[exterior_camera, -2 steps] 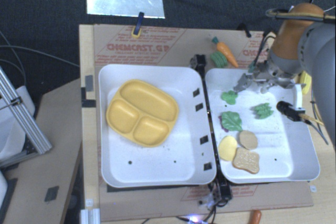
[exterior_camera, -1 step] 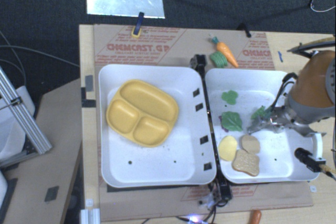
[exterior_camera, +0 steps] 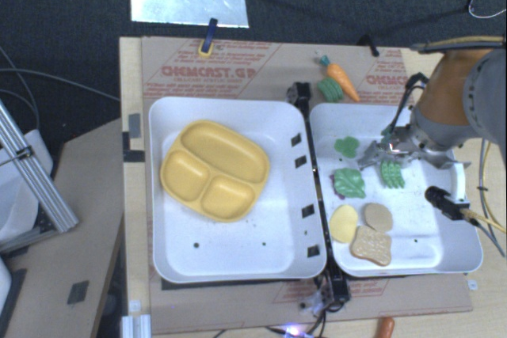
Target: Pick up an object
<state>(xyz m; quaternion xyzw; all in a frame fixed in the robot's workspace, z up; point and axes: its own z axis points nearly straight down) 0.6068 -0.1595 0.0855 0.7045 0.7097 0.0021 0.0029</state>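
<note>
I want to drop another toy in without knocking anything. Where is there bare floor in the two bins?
Left bin: bare floor below and right of the yellow divided plate. Right bin: a bare strip right of the bread slice. Crowded: its left half, with green pieces and the gripper.

The worktop (exterior_camera: 238, 63) carries two white bins: one (exterior_camera: 444, 249) lies under the tool (exterior_camera: 386, 148), the other (exterior_camera: 230, 249) beside it. A carrot (exterior_camera: 342, 78) lies just beyond the tool.
</note>
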